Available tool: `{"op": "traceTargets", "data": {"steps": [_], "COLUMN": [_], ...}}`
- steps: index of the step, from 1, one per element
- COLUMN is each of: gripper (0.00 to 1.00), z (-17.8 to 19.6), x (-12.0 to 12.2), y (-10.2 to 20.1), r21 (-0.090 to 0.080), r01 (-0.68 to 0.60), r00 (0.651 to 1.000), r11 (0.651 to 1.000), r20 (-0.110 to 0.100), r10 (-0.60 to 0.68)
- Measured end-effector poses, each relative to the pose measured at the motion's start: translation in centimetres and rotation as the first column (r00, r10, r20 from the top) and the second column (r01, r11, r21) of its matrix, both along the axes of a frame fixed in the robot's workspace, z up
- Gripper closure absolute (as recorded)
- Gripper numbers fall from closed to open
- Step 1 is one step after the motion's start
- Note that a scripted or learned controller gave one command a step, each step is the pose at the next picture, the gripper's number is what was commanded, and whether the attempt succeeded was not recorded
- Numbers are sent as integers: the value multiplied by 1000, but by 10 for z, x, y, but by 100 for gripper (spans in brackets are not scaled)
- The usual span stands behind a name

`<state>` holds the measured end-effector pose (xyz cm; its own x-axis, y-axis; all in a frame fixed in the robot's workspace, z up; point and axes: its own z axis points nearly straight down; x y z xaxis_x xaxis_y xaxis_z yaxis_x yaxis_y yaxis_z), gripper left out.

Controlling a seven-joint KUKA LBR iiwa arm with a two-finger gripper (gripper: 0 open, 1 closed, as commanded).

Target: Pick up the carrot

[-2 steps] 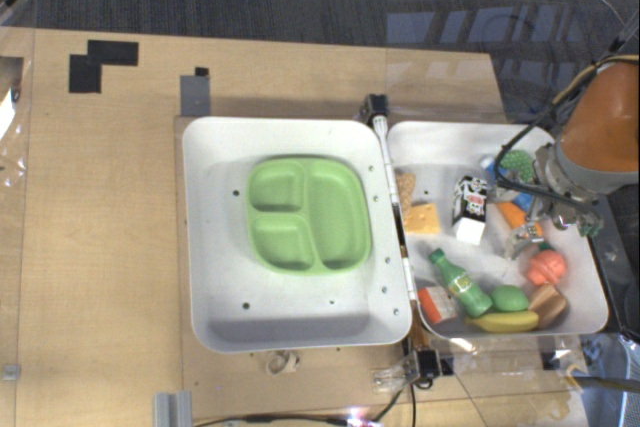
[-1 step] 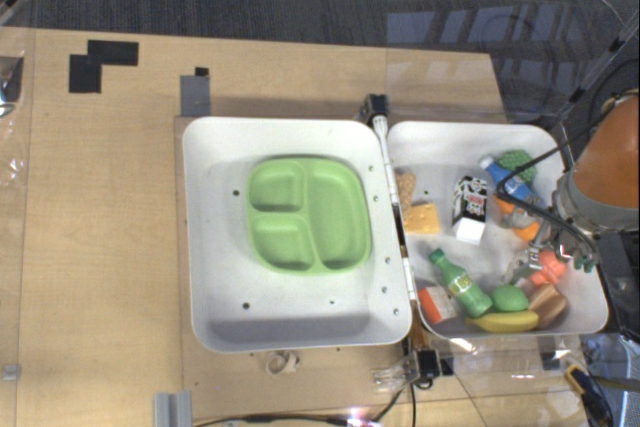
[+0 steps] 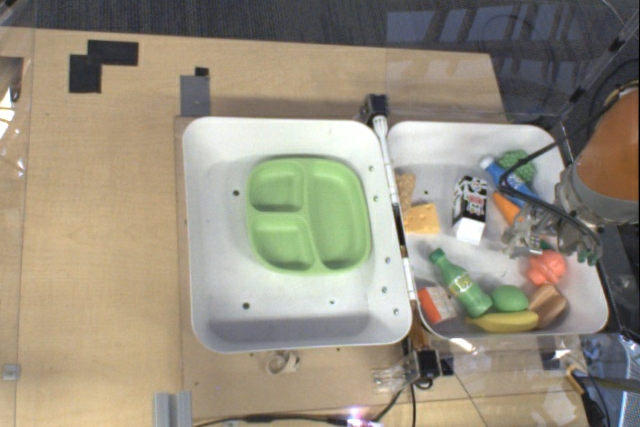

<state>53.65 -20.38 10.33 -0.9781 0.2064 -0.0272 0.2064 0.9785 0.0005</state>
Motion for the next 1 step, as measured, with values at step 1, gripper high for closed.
{"op": "traceTargets", "data": {"steps": [1], "gripper": [0], "z": [0], "x": [0], "y": [0], "r21": [0], "r01": [0], "r00": [1000], "r11": [1000], "r20": [-1], "r10": [0]}}
